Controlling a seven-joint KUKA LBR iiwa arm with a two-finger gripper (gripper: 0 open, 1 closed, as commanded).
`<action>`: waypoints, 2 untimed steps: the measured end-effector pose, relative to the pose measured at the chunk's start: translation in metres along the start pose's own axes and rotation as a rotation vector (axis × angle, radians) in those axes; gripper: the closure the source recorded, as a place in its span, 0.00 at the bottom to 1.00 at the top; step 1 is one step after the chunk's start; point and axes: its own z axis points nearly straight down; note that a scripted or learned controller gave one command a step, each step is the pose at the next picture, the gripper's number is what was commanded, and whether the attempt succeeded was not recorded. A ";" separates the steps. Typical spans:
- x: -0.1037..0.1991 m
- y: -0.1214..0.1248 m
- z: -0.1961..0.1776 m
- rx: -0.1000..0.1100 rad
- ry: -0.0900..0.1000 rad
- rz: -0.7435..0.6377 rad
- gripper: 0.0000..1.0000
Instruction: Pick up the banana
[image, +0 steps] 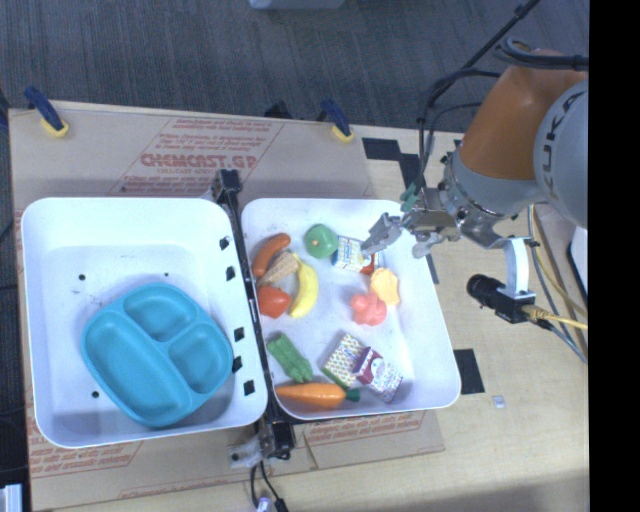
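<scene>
The arm (520, 130) enters from the right, its upper body cut off by the frame edge. Its gripper (385, 232) hangs over the back right part of the right bin (440, 345), above a small printed packet (347, 252). Whether the jaws are apart or together cannot be told; they are too small and blurred against the clutter, and nothing is visibly held between them.

The banana (306, 290) lies in the right bin, left of centre, well apart from the gripper. It touches a bread-like piece (281, 267) and a tomato (274, 300) on its left; a sausage (270, 252) sits behind these. Open bin floor lies to its right, before a pink item (368, 309) and a yellow item (385, 285).

A green apple (321, 240) sits behind the banana. A carrot (313, 394) lies against the front wall, beside a green vegetable (288, 357) and two packets (362, 365).

The left bin (40, 300) holds a blue divided plate (155, 350). Both bins rest on the counter (520, 400).
</scene>
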 end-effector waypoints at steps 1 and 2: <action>0.022 0.007 0.104 0.002 0.001 0.209 0.00; 0.066 0.016 0.179 0.001 0.000 0.093 0.00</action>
